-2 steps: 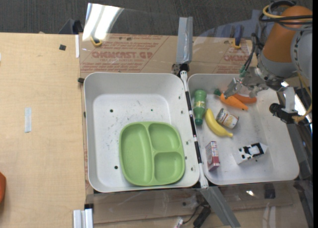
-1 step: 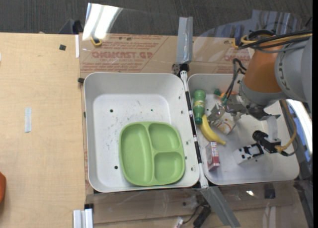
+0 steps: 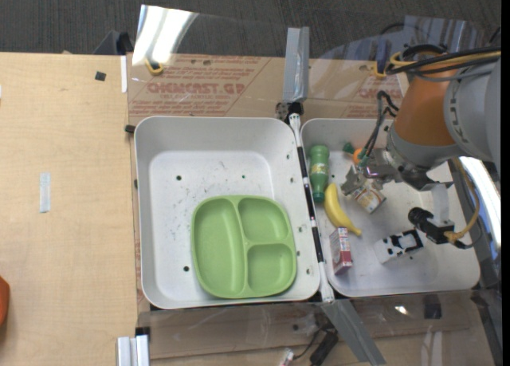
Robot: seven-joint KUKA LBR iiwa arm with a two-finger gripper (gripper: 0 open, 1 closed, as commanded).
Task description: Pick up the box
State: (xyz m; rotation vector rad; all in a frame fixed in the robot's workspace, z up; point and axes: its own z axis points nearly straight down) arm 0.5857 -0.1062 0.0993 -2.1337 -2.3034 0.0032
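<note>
A: Where is the gripper (image 3: 368,189)?

B: Low inside the right bin (image 3: 446,281), about its middle and a little toward the left wall. A tan, shiny lump sits under its tip. I cannot tell whether that is part of the tool or a separate thing.

A: Spread or pressed together?

B: I cannot tell; the wrist and that lump hide it from above.

A: What lies nearest?

B: A banana (image 3: 339,211), just beside the tip on its left, running slantwise toward the near edge. Past it, along the left wall, a green bottle (image 3: 319,169) lies on its side.

A: And the box?

B: The small red and white box (image 3: 343,249) lies flat near the right bin's near-left corner, close to the left wall. It is apart from the gripper, with the banana's lower end close to its far end.

A: Anything else in that bin?

B: A black and white object (image 3: 398,246) toward the near edge, right of the box; too small to name. A small green and orange thing (image 3: 351,149) sits toward the far wall.

A: The left bin (image 3: 159,197)?

B: It holds a green three-compartment plate (image 3: 243,246), toward its near-right corner.
</note>
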